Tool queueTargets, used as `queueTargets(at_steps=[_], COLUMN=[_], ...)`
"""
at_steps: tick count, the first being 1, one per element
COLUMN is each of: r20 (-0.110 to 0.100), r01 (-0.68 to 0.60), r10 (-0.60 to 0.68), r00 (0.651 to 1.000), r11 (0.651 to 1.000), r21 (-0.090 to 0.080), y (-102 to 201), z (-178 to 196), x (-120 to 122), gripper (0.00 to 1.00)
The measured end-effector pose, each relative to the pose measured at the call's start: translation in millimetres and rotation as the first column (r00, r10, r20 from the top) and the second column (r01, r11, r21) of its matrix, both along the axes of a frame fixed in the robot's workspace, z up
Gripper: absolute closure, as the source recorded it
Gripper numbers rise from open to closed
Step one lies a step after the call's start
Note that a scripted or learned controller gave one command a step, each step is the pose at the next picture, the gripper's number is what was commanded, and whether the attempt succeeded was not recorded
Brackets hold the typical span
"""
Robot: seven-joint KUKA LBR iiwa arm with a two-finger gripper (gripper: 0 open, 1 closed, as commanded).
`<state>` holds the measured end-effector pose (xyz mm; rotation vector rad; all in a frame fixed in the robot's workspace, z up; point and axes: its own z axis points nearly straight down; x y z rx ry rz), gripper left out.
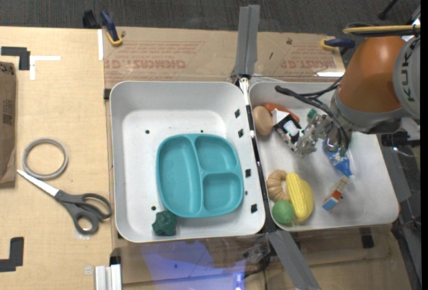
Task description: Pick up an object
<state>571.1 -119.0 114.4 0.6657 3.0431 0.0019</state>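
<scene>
Tool (309,138) above glossy white bin (374,215)

Bins (127,115) looked smooth white plastic, slightly glossy. Left of gripper (309,138), teal divided tray (199,174) matt plastic. Corn cob (299,196) below gripper glossy, bumpy. Bench (60,28) far left matt wood; scissors (67,198) shiny metal blades, grey plastic handles.

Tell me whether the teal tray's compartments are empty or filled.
Empty. All three compartments of the teal tray show bare teal; the dark green lump lies outside it on the bin floor.
</scene>
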Motion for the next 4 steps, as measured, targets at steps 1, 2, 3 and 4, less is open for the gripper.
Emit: queueTargets(at_steps=[1, 2, 3, 4], r20=[-0.021, -0.026, -0.024, -0.027], r01=[-0.087, 0.067, 0.065, 0.082], r10=[0.087, -0.067, -0.065, -0.082], r00=[0.996, 0.997, 0.998, 0.996], r11=[0.996, 0.998, 0.998, 0.997], r21=[0.003, 0.004, 0.004, 0.005], y=[-36, -99, -99, -28], z=[192, -8, -8, -23], x=[19, -44, -43, -93], gripper=[1.0, 1.0, 0.0, 0.0])
